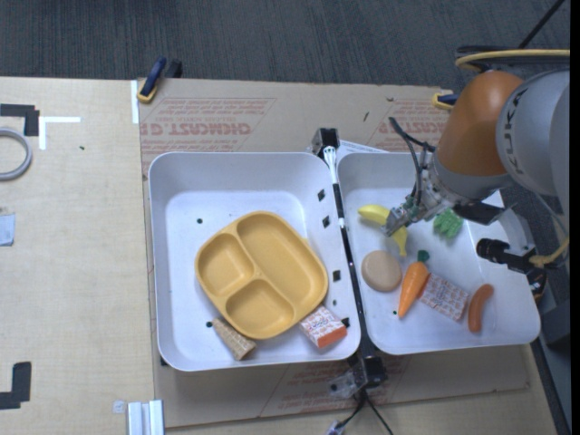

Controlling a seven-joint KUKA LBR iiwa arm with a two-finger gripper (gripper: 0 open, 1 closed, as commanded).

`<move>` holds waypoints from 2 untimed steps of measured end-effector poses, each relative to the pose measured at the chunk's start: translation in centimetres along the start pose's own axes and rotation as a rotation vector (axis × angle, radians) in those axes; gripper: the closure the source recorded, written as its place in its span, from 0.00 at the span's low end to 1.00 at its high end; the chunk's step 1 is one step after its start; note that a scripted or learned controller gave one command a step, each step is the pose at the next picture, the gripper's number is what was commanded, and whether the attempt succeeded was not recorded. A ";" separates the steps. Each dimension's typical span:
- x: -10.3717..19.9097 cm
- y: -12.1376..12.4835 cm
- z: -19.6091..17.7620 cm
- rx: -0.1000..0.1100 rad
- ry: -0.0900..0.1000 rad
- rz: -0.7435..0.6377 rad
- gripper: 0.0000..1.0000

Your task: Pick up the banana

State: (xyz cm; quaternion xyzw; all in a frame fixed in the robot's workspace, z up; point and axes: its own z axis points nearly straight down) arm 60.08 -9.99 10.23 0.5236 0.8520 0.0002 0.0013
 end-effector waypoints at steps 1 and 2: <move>-0.1 0.0 -1.0 -0.002 -0.002 0.001 1.00; 8.2 2.1 -9.0 0.000 0.000 -0.207 1.00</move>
